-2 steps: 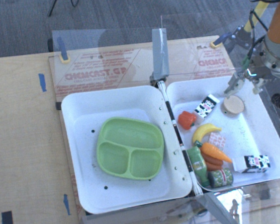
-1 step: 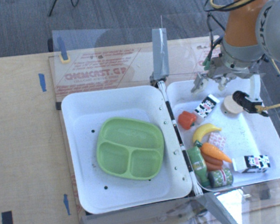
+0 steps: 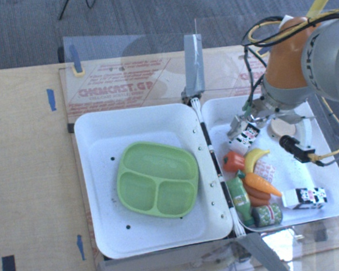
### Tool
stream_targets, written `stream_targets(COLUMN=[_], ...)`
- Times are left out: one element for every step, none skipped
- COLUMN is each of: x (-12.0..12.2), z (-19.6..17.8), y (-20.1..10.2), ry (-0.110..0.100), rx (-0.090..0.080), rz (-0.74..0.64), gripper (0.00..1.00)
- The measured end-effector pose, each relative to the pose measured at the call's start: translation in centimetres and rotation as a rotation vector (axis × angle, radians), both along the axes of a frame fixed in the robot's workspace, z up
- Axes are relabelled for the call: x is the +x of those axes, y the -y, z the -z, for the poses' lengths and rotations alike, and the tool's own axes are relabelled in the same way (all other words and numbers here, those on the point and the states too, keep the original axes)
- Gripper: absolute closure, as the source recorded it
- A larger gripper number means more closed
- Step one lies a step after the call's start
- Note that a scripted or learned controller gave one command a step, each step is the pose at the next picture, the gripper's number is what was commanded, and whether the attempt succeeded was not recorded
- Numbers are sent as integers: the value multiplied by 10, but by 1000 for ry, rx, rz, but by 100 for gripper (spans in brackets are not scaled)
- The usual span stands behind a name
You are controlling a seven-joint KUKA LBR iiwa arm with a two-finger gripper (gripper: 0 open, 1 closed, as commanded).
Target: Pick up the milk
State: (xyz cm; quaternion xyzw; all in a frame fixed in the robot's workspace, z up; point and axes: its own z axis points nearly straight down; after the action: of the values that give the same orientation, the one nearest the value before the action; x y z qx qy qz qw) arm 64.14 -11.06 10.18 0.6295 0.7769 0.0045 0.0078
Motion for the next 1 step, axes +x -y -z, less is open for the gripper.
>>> stream_targets(x=[2], z=[-12], y=[1], ry=[7], rx=[-2], rz=[1], gripper=[100])
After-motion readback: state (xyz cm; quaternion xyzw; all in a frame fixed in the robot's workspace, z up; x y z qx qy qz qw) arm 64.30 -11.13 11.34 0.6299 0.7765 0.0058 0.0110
